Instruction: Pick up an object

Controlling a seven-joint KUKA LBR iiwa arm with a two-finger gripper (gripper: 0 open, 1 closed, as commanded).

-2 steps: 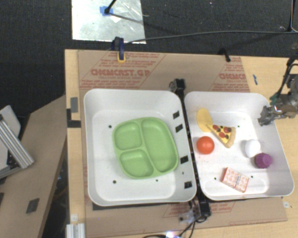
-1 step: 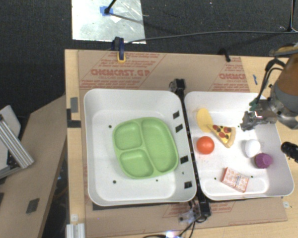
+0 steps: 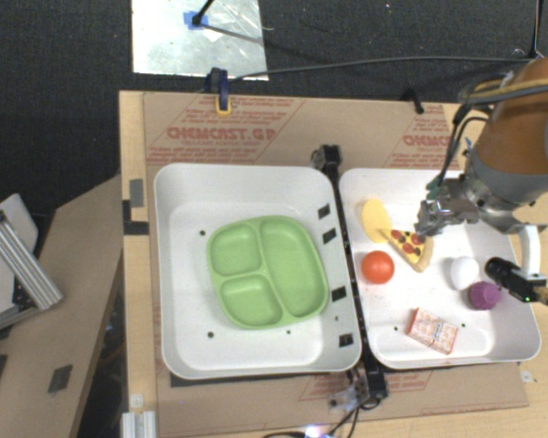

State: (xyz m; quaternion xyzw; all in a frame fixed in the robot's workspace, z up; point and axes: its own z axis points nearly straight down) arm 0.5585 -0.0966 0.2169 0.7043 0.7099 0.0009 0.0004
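The right bin (image 3: 397, 354) holds a yellow banana-like piece (image 3: 375, 217), a pizza slice toy (image 3: 413, 247), a red-orange ball (image 3: 377, 267), a white egg (image 3: 462, 272), a purple piece (image 3: 483, 294) and a pink patterned packet (image 3: 434, 329). My gripper (image 3: 427, 224) hangs low over the right bin, its tip just above the upper end of the pizza slice and right of the yellow piece. Nothing visibly sits in its grasp.
The left bin (image 3: 178, 245) holds a green divided plate (image 3: 265, 270). A black divider with clips (image 3: 340, 245) runs between the bins. Cables cross behind the bench. A black-and-white tool part (image 3: 516, 276) juts over the right bin's right edge.
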